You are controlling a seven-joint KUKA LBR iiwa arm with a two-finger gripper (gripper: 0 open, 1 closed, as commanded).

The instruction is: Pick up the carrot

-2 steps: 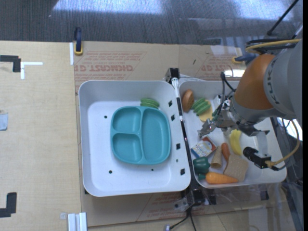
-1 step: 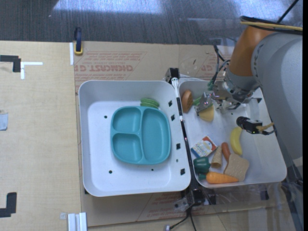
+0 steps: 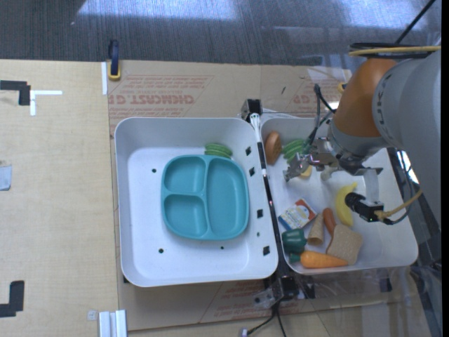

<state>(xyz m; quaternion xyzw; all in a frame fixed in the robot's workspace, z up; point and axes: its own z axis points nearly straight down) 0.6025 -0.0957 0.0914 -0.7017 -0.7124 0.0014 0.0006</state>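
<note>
The carrot point(image 3: 323, 260) lies at the near edge of the right bin point(image 3: 400, 248), just beside a slice of bread point(image 3: 344, 244) and a green pepper point(image 3: 294, 241). The jaws point(image 3: 300, 166) hang over the far end of that bin, well apart from the carrot; whether they are open or closed cannot be told. The left bin point(image 3: 133, 209) holds a teal plate point(image 3: 205, 197).

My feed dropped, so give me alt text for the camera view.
The carrot lies at the near edge of the right bin, untouched, while the gripper hovers farther back. The left bin holds a teal divided plate.
</note>
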